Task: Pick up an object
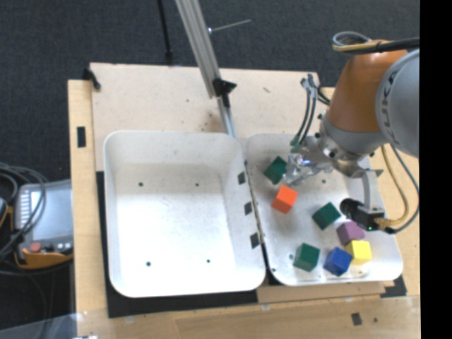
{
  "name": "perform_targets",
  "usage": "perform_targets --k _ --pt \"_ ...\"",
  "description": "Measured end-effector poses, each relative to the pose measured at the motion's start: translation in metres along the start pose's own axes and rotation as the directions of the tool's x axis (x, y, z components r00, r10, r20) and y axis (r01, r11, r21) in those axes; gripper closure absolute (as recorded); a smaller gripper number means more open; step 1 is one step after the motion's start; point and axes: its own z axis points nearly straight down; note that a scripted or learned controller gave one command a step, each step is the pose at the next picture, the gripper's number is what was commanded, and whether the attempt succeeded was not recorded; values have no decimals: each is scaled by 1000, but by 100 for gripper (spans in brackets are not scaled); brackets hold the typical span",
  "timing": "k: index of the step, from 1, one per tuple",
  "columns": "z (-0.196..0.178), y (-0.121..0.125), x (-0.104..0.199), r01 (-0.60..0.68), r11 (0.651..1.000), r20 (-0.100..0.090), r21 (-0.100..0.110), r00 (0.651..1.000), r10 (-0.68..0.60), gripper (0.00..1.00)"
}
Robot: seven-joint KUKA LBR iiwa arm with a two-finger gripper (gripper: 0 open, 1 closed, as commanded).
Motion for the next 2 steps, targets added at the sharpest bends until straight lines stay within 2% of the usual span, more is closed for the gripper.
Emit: perform_targets --k 2 --pt "-19 17 105 1 1000 -1 -1 1000 -2 100"
